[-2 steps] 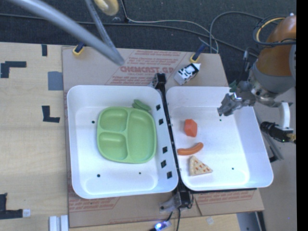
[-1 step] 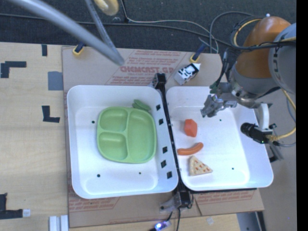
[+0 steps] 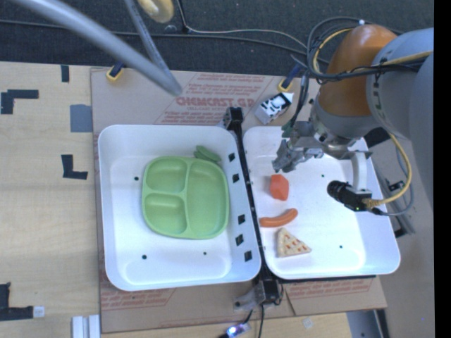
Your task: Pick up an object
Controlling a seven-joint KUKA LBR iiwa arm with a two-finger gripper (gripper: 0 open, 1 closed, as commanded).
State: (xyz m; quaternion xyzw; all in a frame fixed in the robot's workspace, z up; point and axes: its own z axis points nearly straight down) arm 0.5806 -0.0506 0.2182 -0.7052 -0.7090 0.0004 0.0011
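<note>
- Orange-red, blocky plastic piece [image 3: 280, 186] lies just below my tool [image 3: 285, 162], ungrasped.
- I cannot tell the tool's state.
- Nothing lifted yet; the whole pick remains, I judge.

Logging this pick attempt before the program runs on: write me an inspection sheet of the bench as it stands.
Surface: two shallow white bins side by side, left bin and right bin, on brown printed cardboard.
Job's things: in the right bin, a small orange-red block, an orange sausage-shaped piece and a tan wedge like a pizza slice, all lying apart.
Clutter: a light green compartment tray in the left bin.
Grippers: two-finger gripper just above the block, nothing seen between its fingers.
Cables: yellow and black cables looping by the wrist.
Surroundings: black tape marks on the wooden bench.
</note>
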